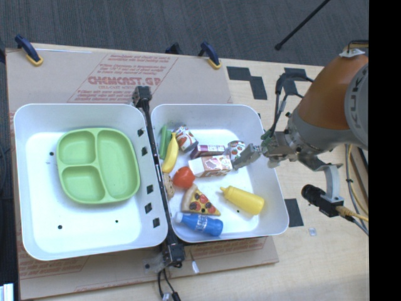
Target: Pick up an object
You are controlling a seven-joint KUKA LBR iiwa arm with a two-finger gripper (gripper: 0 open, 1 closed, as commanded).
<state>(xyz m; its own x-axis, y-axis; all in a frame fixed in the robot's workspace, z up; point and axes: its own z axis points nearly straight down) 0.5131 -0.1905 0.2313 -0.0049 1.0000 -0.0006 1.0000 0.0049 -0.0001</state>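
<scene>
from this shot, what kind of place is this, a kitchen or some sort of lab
Most likely a robotics lab bench, not a kitchen. A robot arm reaches over two white bins, the food looks like plastic toys, and clamps pin a cardboard sheet to the bench.

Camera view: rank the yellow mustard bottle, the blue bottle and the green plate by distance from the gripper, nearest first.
1. Yellow mustard bottle, right bin, just below the gripper.
2. Blue bottle, right bin's front edge, farther toward the left.
3. Green plate, in the left bin, across the divider.
</scene>
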